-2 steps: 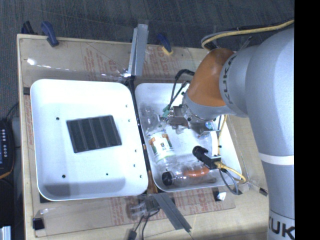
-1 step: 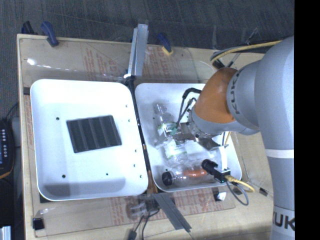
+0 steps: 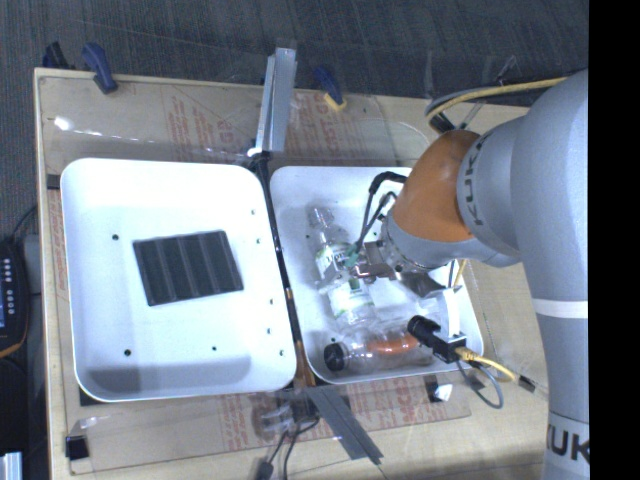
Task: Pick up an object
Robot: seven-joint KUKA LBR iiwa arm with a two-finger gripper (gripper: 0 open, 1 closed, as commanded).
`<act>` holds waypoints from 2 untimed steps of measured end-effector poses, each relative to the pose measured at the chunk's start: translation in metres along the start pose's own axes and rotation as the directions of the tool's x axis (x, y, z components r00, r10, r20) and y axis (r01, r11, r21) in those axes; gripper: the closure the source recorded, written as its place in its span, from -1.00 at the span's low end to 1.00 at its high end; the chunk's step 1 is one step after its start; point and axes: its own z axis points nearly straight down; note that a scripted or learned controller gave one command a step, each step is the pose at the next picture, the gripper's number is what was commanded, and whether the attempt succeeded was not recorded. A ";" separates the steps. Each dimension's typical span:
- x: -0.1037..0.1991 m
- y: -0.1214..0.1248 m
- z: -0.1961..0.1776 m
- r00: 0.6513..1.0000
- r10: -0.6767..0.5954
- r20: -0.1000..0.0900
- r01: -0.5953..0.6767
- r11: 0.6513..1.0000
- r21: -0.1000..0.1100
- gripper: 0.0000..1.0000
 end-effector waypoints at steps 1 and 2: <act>0.002 -0.015 -0.026 0.985 0.175 0.001 -0.175 0.984 -0.017 1.00; 0.004 0.035 -0.104 0.999 0.050 0.000 -0.050 0.999 -0.001 1.00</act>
